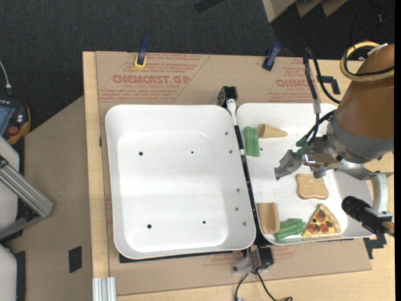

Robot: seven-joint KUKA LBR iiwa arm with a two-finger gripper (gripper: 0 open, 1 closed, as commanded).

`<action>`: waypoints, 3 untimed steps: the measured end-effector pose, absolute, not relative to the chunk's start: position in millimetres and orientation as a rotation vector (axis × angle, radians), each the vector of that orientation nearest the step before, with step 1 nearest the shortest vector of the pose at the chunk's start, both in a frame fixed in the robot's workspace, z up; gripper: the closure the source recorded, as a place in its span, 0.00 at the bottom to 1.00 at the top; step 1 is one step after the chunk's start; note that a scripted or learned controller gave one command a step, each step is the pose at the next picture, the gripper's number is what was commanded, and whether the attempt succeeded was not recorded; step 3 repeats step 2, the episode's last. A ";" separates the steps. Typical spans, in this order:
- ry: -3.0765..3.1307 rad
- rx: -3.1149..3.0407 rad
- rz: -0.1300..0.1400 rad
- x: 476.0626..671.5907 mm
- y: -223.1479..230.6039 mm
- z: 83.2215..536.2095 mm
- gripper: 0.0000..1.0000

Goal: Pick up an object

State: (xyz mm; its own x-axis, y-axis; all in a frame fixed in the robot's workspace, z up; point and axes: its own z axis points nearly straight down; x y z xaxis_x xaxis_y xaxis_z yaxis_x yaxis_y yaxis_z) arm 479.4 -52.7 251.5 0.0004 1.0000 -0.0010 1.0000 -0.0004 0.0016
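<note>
A cardboard-covered worktop (188, 74) carried two shallow white bins side by side. The left bin (125, 168) was the larger in view. The right bin (282, 113) held several toy food pieces, any of which could be the thing to pick up. Near its far left corner lay a green oblong piece (252, 141), and just beside it a tan cone-shaped piece (271, 131). Toward the near edge sat a tan bread-like slice (268, 217), touching or almost touching a green vegetable-like piece (289, 228), which lay against a pizza slice (322, 222) with red spots. A toast-shaped piece (312, 186) rested in the middle of the bin.

The grey arm (369, 99), with its orange band, reached in from the right over the right bin. Its gripper (289, 164) hung above the bin floor between the cone and the toast-shaped piece, just left of the toast. Its dark fingers (286, 167) appeared spread, with nothing seen between them.

Two blue clamps (142, 54) gripped the far edge of the worktop.
</note>
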 end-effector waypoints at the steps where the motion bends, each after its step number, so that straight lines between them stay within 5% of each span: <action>1: 2.220 2.221 0.001 479.4 -52.6 251.5 0.00; 3: 2.220 2.221 0.001 479.4 -52.6 251.5 0.00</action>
